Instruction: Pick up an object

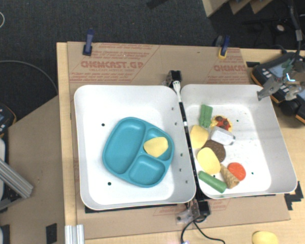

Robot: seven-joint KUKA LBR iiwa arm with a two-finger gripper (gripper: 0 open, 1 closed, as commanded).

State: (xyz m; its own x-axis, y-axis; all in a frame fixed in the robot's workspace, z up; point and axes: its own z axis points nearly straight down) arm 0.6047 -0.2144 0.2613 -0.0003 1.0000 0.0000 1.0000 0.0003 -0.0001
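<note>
Currently: gripper (275, 88) at far right corner of right bin (264, 141), open-or-closed state indeterminate; object pile (217, 151) down-left of it.

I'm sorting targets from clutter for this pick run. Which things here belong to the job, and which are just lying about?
Belonging to the job:
- right bin, holding the loose pile
- two green pieces
- yellow pieces
- orange piece
- white block

Just lying about:
- blue divided plate in the left bin
- yellow piece on it
- blue clamps
- cardboard sheet
</note>
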